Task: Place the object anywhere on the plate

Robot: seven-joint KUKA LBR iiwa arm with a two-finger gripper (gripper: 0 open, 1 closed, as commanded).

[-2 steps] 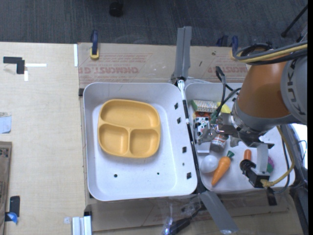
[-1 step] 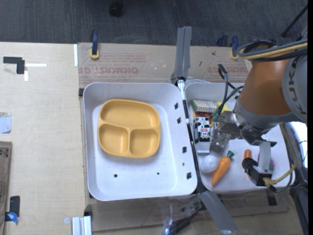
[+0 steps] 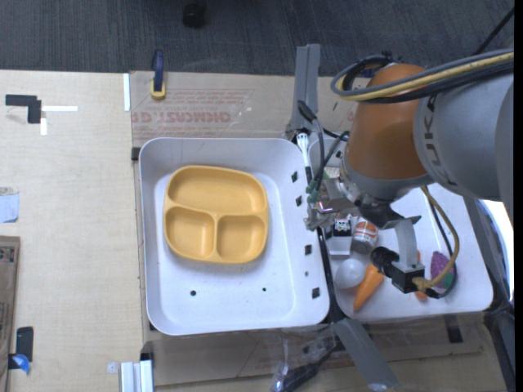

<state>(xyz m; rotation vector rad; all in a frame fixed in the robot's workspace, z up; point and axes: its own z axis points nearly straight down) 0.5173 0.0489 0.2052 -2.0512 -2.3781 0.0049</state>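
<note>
A yellow plate [image 3: 216, 213] with three compartments lies in the left white bin [image 3: 229, 300], toward its upper left. My gripper [image 3: 331, 212] hangs low over the left edge of the right bin [image 3: 470, 296], just right of the wall between the two bins; the wrist and arm cover it from above. Close below it in the right bin lie a small white jar with an orange band [image 3: 364, 234], a white ball [image 3: 349, 273] and an orange carrot [image 3: 368, 285]. A purple object [image 3: 440, 263] lies farther right. Nothing rests on the plate.
The grey arm with its orange band [image 3: 392, 121] covers most of the right bin. A cardboard sheet [image 3: 212, 104] lies behind the bins. The wooden benchtop [image 3: 65, 219] stretches to the left.
</note>
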